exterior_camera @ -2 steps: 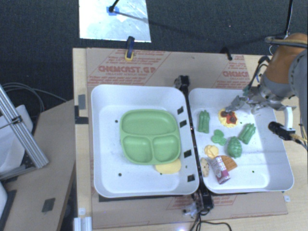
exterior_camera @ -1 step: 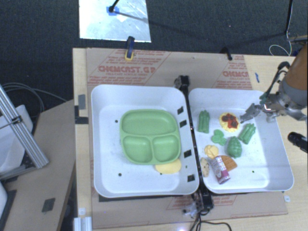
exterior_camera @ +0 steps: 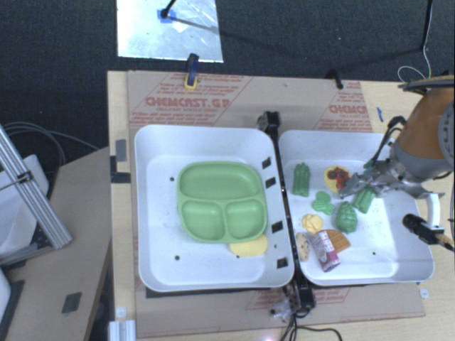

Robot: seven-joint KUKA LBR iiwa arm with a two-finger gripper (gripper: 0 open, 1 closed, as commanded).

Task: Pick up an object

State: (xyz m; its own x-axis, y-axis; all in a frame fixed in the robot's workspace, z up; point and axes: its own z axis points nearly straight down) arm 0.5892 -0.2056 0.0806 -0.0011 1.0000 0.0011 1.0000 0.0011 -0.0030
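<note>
My gripper [exterior_camera: 353, 185] hangs low over the middle of the right bin [exterior_camera: 412, 261], reaching in from the right. Right beside its tip lie a yellow and red toy [exterior_camera: 334, 175] to the left and a small green piece [exterior_camera: 365, 199] just below. I cannot tell whether either touches the gripper. Further toys lie in this bin: a green pepper [exterior_camera: 301, 180], a green lump [exterior_camera: 323, 204], a green broccoli-like piece [exterior_camera: 347, 218], a yellow piece [exterior_camera: 311, 223], a small can [exterior_camera: 325, 251] on an orange piece [exterior_camera: 340, 241], and a tan piece [exterior_camera: 303, 246].
The left bin [exterior_camera: 156, 261] holds a green divided plate [exterior_camera: 222, 201] with a yellow piece [exterior_camera: 249, 246] at its front edge. The arm's grey and orange wrist [exterior_camera: 426, 144] stands over the right bin's right side. A black part [exterior_camera: 421, 227] juts over the right rim.
</note>
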